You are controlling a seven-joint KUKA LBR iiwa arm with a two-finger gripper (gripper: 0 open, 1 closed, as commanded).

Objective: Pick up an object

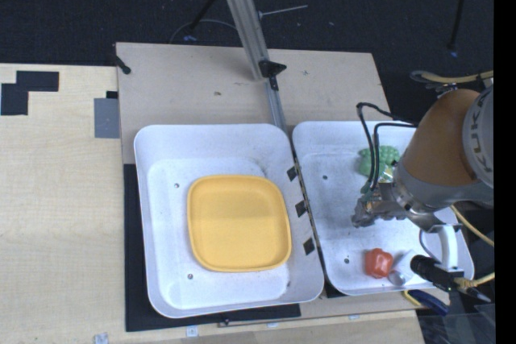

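So the arm (447,145) was reaching into the right bin (339,270), with the gripper (367,213) low over the bin floor. Couldn't tell if it had anything. A red thing (377,262) sat near the front edge, a green one (377,159) just behind the gripper. Yellow plate (239,222) lay in the left bin (161,165).

green object (377,159) half hidden behind arm (439,153)
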